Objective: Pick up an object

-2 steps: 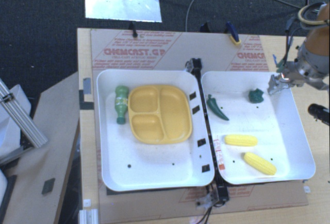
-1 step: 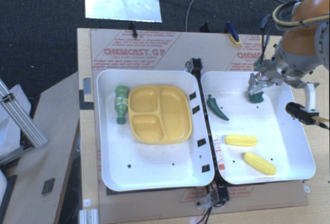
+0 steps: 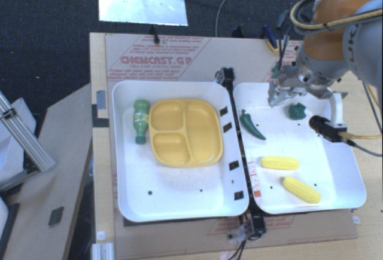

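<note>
Since the task names no particular object, the small teal lump (image 3: 297,111) looks the likeliest pick: it lies on the white floor of the bin (image 3: 335,151) just beside the gripper (image 3: 280,97), a little toward the camera and toward the arm's side. Whether the gripper is spread or pressed together I cannot tell from this slanted view, and nothing shows pinched in it. To do the step well, I judge it should centre over the lump before descending, come straight down, and close low on it. The lump is small and rounded, so an off-centre squeeze could squirt it sideways.

Farther from the gripper, toward the camera and the seam between the bins, lies one green pepper (image 3: 252,125). Well beyond that, near the front of the same bin, lie two yellow corn cobs (image 3: 279,162) (image 3: 301,189), apart from each other.

Across the seam from the gripper, the other bin (image 3: 179,199) holds one yellow divided plate (image 3: 185,132) and one green bottle (image 3: 140,121), lying just beside the plate's far side.

The count: two bins, one lump, one pepper, two cobs, one plate, one bottle.
</note>
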Controlling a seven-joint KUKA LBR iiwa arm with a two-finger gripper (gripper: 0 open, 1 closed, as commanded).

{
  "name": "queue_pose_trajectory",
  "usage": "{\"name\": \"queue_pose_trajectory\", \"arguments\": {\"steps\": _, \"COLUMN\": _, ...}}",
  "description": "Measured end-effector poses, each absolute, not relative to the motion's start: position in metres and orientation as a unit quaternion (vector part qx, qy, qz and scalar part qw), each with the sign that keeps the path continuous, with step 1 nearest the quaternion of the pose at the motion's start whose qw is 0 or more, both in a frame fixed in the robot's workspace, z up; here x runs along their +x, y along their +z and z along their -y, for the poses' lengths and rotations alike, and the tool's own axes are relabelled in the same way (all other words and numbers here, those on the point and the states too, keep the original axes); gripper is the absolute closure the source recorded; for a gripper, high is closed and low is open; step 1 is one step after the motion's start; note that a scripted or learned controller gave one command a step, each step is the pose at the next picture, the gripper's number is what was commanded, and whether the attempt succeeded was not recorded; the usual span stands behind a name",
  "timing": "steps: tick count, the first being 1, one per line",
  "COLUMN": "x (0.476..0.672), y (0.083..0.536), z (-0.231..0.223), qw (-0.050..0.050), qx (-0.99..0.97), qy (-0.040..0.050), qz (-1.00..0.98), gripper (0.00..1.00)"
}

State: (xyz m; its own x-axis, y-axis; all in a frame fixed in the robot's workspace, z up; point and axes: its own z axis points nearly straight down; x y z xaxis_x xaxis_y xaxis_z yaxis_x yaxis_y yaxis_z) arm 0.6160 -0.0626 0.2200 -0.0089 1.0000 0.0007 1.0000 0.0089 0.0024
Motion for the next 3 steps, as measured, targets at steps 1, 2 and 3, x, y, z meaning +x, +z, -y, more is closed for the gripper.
{"name": "queue_pose_trajectory", "arguments": {"steps": 1, "x": 0.613, "y": 0.232, "z": 0.01, "qw": 0.0, "qx": 0.703, "qy": 0.0016, "qz": -0.711, "gripper": 1.0}}
{"name": "queue_pose_trajectory", "arguments": {"steps": 2, "x": 0.614, "y": 0.228, "z": -0.034, "qw": 0.0, "qx": 0.704, "qy": 0.0012, "qz": -0.71, "gripper": 1.0}}
{"name": "queue_pose_trajectory", "arguments": {"steps": 3, "x": 0.618, "y": 0.236, "z": -0.09, "qw": 0.0, "qx": 0.703, "qy": 0.0022, "qz": -0.711, "gripper": 1.0}}
